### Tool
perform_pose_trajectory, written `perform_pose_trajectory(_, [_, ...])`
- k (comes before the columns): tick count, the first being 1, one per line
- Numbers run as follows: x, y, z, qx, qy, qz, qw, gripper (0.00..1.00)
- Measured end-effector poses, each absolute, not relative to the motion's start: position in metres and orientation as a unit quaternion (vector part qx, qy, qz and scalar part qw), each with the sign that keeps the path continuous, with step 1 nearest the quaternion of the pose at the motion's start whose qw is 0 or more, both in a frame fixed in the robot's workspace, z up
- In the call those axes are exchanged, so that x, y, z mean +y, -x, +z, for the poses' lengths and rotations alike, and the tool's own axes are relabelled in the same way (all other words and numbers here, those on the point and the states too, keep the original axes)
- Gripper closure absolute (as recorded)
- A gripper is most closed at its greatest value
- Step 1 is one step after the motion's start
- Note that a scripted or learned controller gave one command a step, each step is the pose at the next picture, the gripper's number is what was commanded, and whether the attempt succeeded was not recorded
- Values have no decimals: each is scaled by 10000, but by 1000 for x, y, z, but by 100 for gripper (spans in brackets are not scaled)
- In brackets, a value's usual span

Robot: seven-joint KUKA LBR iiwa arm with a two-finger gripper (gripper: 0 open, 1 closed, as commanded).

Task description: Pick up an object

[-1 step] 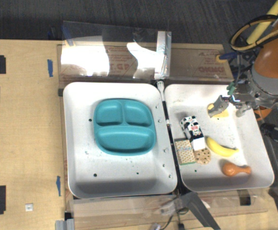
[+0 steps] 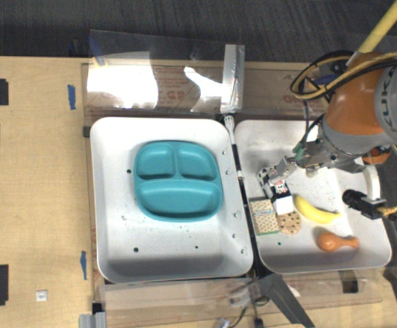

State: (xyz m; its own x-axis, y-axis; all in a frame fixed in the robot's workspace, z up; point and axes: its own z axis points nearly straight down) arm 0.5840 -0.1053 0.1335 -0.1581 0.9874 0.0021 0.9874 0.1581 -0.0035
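In the right bin (image 2: pixel 372 255) lie a yellow banana (image 2: pixel 315 212), an orange drumstick-shaped toy (image 2: pixel 335 241), a small patterned packet (image 2: pixel 264 216), a brown speckled cookie-like piece (image 2: pixel 289 223) and a small white block (image 2: pixel 283 203). My gripper (image 2: pixel 275 180) hangs low over the bin's left part, just above the white block and the packet, with its tips pointing down-left. Nothing visible sits between its fingers.
The left bin (image 2: pixel 109 203) holds a teal divided plate (image 2: pixel 178 180). A clear plastic sheet (image 2: pixel 157 80) and a metal post (image 2: pixel 232 74) stand behind the bins. The arm's orange band (image 2: pixel 352 108) and cables (image 2: pixel 321 74) cover the right bin's far right corner.
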Motion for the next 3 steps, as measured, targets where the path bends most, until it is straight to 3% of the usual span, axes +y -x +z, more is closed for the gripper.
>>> perform_pose_trajectory(1, [-100,-605,116,-8168,5767,-72,-119,0])
perform_pose_trajectory(2, [-109,-627,108,-7566,6536,-128,-140,0])
perform_pose_trajectory(3, [-146,-643,158,-8166,5772,-18,-44,0])
